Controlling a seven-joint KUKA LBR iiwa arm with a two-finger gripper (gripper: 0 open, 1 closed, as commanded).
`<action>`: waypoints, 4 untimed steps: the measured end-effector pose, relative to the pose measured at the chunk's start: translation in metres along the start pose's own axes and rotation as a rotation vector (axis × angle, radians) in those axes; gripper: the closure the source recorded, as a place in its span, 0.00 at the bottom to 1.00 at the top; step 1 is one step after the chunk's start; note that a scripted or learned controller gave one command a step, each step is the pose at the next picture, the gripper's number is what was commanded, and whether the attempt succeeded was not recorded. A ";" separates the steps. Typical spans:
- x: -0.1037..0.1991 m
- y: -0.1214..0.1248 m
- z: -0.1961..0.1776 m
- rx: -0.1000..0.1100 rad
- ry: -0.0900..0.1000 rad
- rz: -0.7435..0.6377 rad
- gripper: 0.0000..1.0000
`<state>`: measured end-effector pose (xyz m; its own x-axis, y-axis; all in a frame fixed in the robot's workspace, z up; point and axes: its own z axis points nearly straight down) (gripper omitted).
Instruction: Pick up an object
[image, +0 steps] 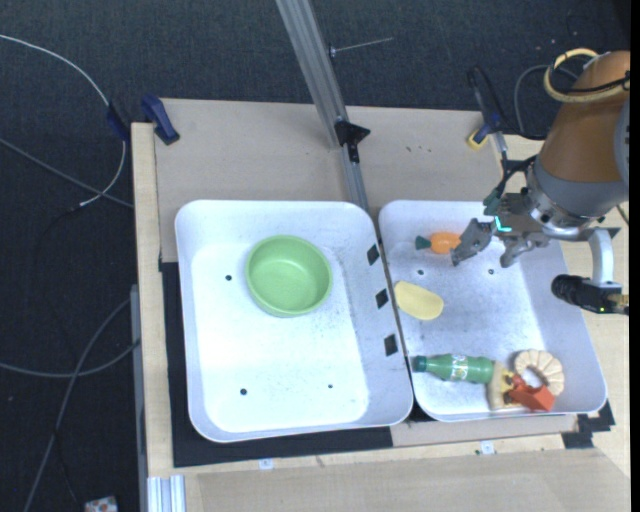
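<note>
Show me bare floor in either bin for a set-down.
Left bin: open everywhere in front of the green bowl. Right bin: open middle between yellow piece and right wall. Crowded: front edge, with green bottle and shrimp toy.

Gripper (493, 246) fingers spread, empty, above right bin (560, 330), beside orange carrot toy (440, 241); green bowl (289, 275) in left bin (215, 385).

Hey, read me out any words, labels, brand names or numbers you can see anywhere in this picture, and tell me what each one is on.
No text can be read here.
Bottle: its pale label band is too small and blurred to make out.
Bowl, carrot, yellow piece, both bins: no print seen.
Arm and claw: no legible marking.
</note>
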<state>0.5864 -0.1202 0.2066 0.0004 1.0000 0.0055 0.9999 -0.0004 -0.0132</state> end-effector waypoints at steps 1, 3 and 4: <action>0.000 0.001 -0.003 -0.006 -0.001 -0.001 0.00; 0.010 0.001 0.112 0.001 0.000 0.001 0.00; 0.010 0.003 0.095 -0.007 0.001 0.001 1.00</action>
<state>0.5883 -0.1092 0.1112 0.0018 1.0000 0.0065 1.0000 -0.0018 -0.0059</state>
